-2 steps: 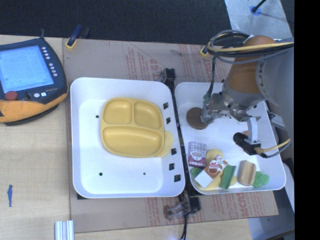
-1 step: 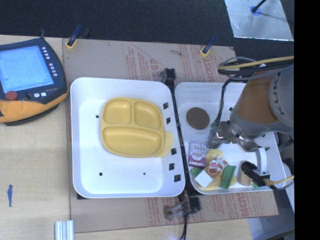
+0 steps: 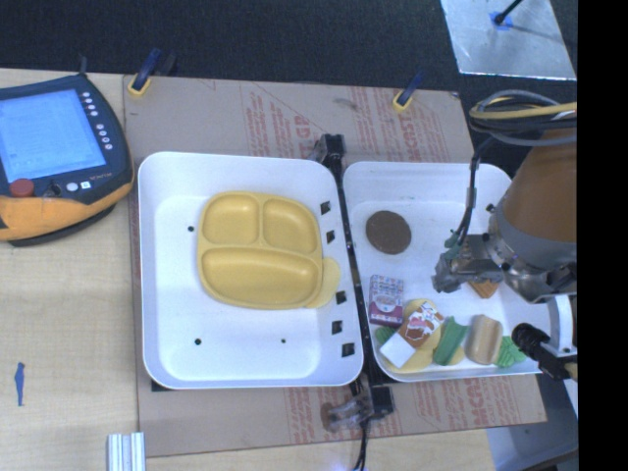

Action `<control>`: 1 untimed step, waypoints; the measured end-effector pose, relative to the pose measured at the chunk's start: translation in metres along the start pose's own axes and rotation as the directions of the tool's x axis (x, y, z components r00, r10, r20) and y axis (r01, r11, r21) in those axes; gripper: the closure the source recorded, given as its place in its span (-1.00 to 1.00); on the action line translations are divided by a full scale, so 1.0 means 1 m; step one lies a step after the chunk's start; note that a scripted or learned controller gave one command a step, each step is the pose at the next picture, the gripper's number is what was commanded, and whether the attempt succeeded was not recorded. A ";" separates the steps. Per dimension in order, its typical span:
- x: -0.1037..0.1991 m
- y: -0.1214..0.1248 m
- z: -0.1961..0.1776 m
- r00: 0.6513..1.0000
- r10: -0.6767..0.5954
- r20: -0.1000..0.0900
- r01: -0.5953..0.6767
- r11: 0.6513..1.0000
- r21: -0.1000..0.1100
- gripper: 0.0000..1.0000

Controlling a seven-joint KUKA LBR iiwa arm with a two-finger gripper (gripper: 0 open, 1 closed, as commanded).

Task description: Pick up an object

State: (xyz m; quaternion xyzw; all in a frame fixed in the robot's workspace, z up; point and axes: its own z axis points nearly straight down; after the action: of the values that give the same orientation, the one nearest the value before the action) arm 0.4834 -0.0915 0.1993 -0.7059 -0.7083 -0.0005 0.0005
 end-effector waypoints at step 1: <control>0.039 0.070 -0.014 1.000 -0.004 0.002 0.004 1.000 -0.003 1.00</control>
State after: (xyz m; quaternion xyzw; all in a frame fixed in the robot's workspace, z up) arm 0.5533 -0.0525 0.2139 -0.7044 -0.7098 -0.0009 -0.0011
